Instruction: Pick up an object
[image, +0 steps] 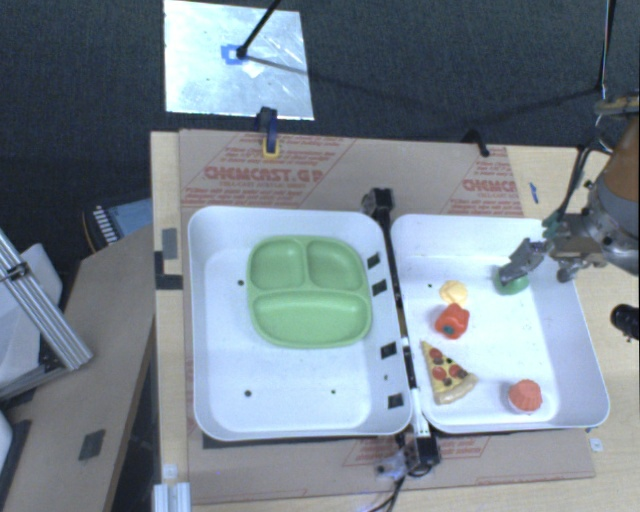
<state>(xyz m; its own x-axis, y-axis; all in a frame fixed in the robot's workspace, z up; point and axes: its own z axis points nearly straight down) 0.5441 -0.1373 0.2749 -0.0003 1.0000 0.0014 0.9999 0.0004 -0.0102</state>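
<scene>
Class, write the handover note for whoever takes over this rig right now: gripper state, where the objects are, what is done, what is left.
Gripper: over the right bin's far side, right at a green object; its grip cannot be judged from here.
Right bin also has a yellow piece, red pepper, pizza slice and a red-and-white item.
Left bin: green divided plate.
Done: approach to the green object.
Left: confirm a grasp and lift.

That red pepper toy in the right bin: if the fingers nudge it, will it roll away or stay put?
The red pepper toy looks rounded and glossy, so it would probably roll or slip from a loose pinch. It seems to be small, light plastic, likely easy to knock aside. The yellow piece sits close behind it and might get bumped.
</scene>
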